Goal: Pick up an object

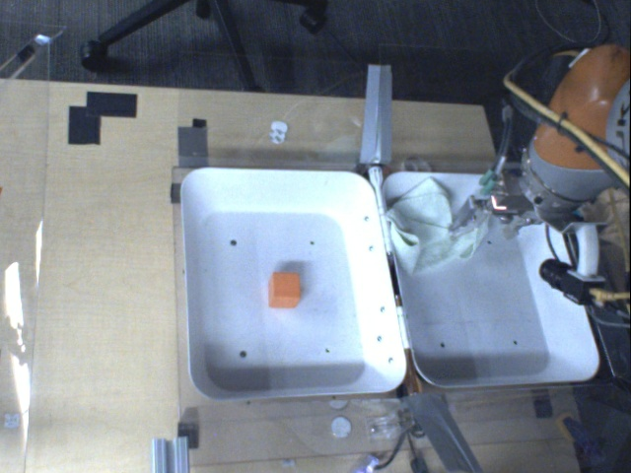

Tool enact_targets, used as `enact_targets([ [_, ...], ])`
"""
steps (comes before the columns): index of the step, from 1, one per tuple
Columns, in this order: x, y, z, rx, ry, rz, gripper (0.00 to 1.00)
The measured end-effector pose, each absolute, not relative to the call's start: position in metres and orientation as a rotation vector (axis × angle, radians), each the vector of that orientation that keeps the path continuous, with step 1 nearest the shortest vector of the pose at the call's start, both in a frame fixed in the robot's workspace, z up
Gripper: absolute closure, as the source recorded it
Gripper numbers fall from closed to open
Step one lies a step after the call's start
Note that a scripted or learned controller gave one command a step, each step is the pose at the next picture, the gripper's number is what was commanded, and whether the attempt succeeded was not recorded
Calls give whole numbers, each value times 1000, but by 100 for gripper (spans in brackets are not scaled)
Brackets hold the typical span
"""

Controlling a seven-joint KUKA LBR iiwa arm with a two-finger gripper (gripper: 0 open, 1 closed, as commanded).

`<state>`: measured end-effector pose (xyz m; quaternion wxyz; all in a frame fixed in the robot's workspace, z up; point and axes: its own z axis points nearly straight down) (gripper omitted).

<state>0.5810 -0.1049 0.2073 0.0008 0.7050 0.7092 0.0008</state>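
Observation:
An orange cube (285, 290) sits near the middle of the left bin (212, 363). A crumpled pale white-green cloth (422, 227) lies in the far left corner of the right bin (503, 358), bunched against the divider between the bins. My gripper (477, 219) hangs low over the right bin's far side, at the cloth's right edge. The cloth's edge reaches up to it, but I cannot make out whether it has hold of the fabric. The orange-banded wrist (582, 97) rises behind it at the right.
A grey metal post (376, 116) stands at the far end of the divider. Black cables (572, 279) hang by the right bin's right rim. The wooden bench (89, 294) extends to the left, with black tape marks (97, 114) on it.

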Motion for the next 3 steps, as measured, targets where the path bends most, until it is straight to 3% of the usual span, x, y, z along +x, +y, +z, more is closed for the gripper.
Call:
enact_targets([
  [1,613,-113,93,2250,2177,14,0],
  [2,615,-112,104,2247,2179,19,100],
  [3,669,-69,185,2514,1881,2,100],
])
